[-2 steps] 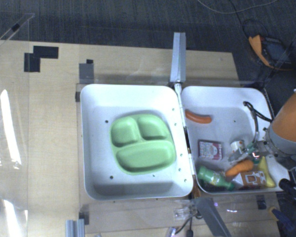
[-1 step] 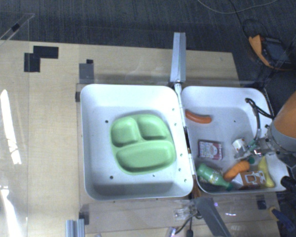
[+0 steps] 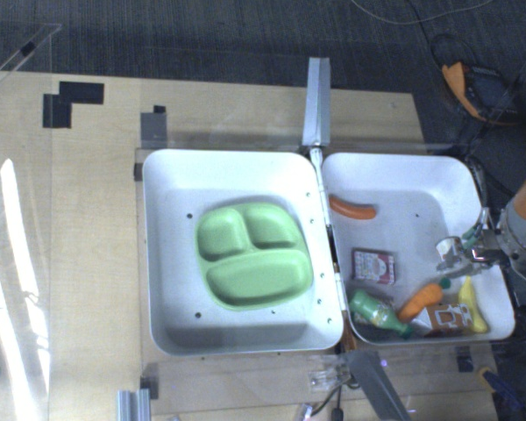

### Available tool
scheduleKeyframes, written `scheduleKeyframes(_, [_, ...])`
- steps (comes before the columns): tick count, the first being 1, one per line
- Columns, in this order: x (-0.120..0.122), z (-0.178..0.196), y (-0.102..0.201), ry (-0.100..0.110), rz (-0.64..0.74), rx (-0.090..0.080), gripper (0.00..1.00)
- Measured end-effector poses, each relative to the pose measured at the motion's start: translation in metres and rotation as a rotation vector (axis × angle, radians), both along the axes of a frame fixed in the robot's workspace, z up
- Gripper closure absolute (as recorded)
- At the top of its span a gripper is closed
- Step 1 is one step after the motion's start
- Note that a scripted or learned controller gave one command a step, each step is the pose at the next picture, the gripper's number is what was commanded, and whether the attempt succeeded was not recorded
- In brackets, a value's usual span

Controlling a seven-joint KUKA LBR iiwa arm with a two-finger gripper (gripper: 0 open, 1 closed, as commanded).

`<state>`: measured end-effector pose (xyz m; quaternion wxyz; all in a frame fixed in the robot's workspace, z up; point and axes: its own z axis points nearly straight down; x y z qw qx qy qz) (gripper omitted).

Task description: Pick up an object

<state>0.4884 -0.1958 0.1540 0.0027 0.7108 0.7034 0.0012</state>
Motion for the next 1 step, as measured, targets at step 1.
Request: scheduleKeyframes(1, [0.0574, 0.0725, 0.0628, -0.001, -0.061, 0.001, 1.00])
